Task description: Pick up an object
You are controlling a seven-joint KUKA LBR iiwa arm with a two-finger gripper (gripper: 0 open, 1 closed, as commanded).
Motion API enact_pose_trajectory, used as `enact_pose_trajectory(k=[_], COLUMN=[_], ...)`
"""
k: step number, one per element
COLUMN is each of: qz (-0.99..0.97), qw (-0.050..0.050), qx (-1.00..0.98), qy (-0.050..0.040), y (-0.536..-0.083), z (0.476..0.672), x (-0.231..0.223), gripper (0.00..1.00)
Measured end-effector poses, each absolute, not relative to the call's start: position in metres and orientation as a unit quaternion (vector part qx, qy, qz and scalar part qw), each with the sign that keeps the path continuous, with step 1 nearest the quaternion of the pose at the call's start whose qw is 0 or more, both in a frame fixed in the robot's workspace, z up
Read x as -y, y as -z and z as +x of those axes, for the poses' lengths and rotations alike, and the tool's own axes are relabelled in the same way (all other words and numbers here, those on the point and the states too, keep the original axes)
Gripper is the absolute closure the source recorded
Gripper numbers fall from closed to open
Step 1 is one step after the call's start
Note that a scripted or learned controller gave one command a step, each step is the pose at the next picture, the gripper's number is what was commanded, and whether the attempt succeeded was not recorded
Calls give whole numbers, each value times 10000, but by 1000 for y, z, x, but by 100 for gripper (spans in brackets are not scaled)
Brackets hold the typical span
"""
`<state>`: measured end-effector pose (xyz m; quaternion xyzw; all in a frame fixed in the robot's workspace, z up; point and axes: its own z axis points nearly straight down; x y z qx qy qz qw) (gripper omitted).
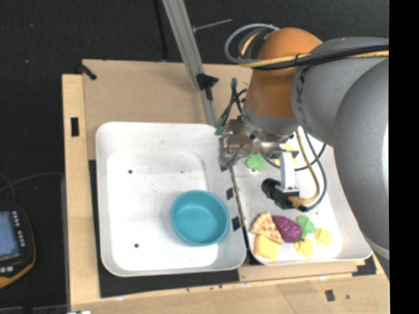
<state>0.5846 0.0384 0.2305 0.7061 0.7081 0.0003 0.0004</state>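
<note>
Camera view. The arm is reaching in from the right of the frame, and the pincer is hanging over the seam between the two bins, near frame centre. Its state: cannot tell, since the wrist is masking it from above.

A green piece is showing just beside the pincer, at its lower right, in the upper left of the right bin. It is too small to give a long axis. Whether it is being gripped or merely lying underneath: cannot tell.

The other candidates are sitting lower in the frame. The bowl, blue and upright, is resting in the left bin, down and left of the pincer and well apart from it. A waffle, grapes and a yellow block are crowding the right bin's lower edge, down and right of the pincer.

Judgement: the green piece is lying nearest, so the coming move is hinging on that short offset to the lower right. The tabletop is carrying both bins.
</note>
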Motion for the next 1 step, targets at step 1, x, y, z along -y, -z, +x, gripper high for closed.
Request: enact_pose_trajectory(k=[1], qz=[7047], qw=[0], qx=[-7095], qy=[-11], y=[-235], z=[590], x=[-82], gripper=[100])
